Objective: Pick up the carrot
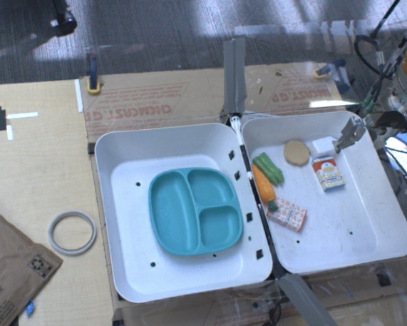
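Note:
The carrot is a short orange piece lying against the left wall of the right bin, partly tucked under a green vegetable. The gripper reaches in from the right edge and hangs near the bin's upper right, beside a small white block. It is well to the right of the carrot and apart from it. Nothing can be seen held in it.
Also in the right bin are a tan round piece, a red and white carton and a patterned box. The left bin holds a teal divided plate. A tape roll lies on the bench at the left.

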{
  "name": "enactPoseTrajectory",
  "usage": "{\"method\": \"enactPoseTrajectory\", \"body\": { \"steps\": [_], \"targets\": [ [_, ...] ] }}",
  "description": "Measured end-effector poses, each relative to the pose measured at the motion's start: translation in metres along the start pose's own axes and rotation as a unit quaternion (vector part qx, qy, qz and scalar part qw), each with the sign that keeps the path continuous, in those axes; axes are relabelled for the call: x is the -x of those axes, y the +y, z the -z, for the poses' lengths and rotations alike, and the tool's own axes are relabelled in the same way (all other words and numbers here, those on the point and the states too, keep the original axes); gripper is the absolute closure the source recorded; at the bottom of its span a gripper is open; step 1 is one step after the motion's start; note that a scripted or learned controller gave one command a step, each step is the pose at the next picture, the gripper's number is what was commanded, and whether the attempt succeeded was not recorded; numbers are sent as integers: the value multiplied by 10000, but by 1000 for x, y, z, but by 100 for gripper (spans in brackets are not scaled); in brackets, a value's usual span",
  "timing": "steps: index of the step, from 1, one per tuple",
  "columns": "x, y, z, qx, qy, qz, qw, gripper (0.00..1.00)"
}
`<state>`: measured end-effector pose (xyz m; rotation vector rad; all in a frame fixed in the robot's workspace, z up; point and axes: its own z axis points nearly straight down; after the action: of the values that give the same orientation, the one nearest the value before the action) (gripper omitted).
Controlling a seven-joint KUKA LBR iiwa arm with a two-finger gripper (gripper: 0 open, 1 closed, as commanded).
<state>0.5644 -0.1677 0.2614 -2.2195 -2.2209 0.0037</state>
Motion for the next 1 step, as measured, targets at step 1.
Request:
{"method": "enactPoseTrajectory", "body": {
  "steps": [1],
  "targets": [
    [-52, 12, 92, 1, -6, -1733, 9849, 0]
  ]
}}
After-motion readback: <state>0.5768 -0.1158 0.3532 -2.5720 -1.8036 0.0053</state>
